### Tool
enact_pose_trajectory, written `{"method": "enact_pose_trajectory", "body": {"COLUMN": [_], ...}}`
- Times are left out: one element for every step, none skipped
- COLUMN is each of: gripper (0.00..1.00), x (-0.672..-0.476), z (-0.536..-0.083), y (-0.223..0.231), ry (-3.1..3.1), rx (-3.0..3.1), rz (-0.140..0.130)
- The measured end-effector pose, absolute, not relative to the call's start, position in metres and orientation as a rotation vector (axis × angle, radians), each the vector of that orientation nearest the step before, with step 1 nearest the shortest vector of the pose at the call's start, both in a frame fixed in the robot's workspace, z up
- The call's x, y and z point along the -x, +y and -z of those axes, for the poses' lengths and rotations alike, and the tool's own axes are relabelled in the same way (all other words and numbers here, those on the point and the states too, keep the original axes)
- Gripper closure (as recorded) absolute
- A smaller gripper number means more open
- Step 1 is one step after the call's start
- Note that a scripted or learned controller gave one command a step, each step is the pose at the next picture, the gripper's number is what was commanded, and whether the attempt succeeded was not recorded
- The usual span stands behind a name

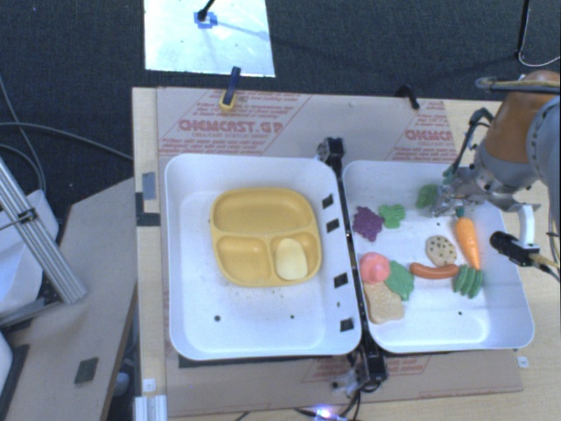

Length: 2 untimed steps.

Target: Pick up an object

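Even, fairly bright light falls from above; the two white bins (263, 169) look near washed out and shadows stay soft and short. A pale sheet (209, 24) at the top glares. The picture is slightly soft and grainy throughout.

Arm (517, 139) reaching from right, wrist lowered

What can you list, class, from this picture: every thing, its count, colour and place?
Shallow plastic bins: two, white, side by side.
Compartment tray: one, yellow, left bin.
Pale oval piece: one, cream, tray's lower right compartment.
Toy carrot: one, orange, right bin.
Grape bunch: one, purple, right bin's left side.
Toy sausage: one, orange-red, right bin.
Spotted cookie: one, tan, above the sausage.
Arm: one, grey and orange.
Gripper: over right bin's top.
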State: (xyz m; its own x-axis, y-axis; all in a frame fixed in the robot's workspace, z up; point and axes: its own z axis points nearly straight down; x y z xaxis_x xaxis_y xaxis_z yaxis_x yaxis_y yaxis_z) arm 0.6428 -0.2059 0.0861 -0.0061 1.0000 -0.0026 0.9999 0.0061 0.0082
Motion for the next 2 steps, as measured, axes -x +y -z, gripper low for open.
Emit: {"method": "enact_pose_trajectory", "body": {"gripper": [1.0,1.0], "x": [-0.67,-0.671], "z": [-0.104,-0.164], "y": [-0.207,-0.164], "ry": [2.226,2.226], "rx": [-2.215,-2.208], "rz": [0.002,-0.009]}}
